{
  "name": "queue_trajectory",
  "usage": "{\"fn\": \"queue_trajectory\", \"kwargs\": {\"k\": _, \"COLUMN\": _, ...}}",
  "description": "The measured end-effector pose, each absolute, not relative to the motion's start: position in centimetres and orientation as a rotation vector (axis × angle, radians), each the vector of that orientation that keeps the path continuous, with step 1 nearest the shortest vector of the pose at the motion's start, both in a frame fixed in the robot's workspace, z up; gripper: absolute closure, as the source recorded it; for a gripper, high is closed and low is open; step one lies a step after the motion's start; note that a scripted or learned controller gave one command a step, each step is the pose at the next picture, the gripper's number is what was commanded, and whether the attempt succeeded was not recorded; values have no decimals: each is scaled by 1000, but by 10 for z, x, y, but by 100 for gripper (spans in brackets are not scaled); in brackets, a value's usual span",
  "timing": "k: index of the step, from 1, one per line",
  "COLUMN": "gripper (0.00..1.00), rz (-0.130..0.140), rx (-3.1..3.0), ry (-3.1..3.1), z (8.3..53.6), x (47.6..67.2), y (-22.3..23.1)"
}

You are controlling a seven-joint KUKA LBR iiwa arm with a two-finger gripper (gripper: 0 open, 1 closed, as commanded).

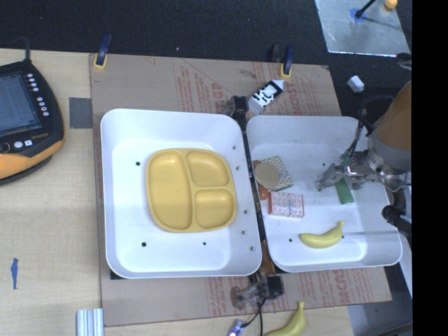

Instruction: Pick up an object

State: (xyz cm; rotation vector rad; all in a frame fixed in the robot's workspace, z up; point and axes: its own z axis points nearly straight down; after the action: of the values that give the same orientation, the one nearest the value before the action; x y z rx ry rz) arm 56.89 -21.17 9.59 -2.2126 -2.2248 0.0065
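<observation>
the gripper (341,176) sits low inside the right bin (308,135), toward that bin's right wall, with the grey arm (392,135) reaching in over the rim. a green block (344,191) lies right under the metal fingers, its upper end tucked among them; whether the fingers are clenched on it or merely standing over it, i cannot tell from this slant, so i would not call it grasped.

the other candidates are all in that same right bin. a banana (323,238) lies near the bin's front wall, below the gripper and apart from it. a small red-and-white packet (286,204) rests toward the bin's left side, and just above it, nearer the left wall, is a round tan item on a patterned card (271,174). none of these touches the gripper.

the left bin (126,187) holds a yellow divided plate (190,188) in its middle, well apart from the arm. outside the bins, a second banana (292,320) lies on the cardboard in front of the right bin, and a teach pendant (24,121) sits on the bench to the left of the left bin.

as for progress: by my reading the approach is done and the arm is down at the green block, which looks like the chosen object. nothing appears lifted clear of the bin floor. what is left, i judge, is securing the block between the fingers and raising it; with the block lying at a slant, it could slip out.
</observation>
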Motion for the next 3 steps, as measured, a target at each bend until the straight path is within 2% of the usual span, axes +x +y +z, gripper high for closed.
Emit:
{"fn": "queue_trajectory", "kwargs": {"k": 1, "gripper": 100, "rz": 8, "rx": -2210, "ry": -2228, "z": 107, "x": 570, "y": -213}}
{"fn": "queue_trajectory", "kwargs": {"k": 2, "gripper": 0, "rz": 10, "rx": -2209, "ry": -2230, "z": 107, "x": 569, "y": -213}}
{"fn": "queue_trajectory", "kwargs": {"k": 3, "gripper": 0, "rz": 6, "rx": -2211, "ry": -2226, "z": 92, "x": 578, "y": -180}}
